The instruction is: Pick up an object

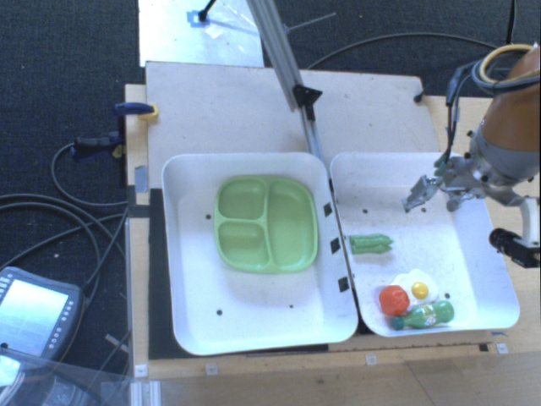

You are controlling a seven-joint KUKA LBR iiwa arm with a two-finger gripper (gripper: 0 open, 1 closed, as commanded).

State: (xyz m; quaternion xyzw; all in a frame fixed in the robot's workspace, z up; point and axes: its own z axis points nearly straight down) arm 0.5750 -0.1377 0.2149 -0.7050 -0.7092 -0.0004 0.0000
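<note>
White plastic bins sit side by side. In the right bin, the gripper hangs near ten o'clock; I cannot tell how its jaws stand. A green pea pod lies just beside the dividing wall. Toward six o'clock cluster a tomato, fried egg and green bottle. The left bin holds a green divided plate.

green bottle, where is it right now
The green bottle lies in the right bin, near its front edge, just below the fried egg and beside the tomato.
</note>
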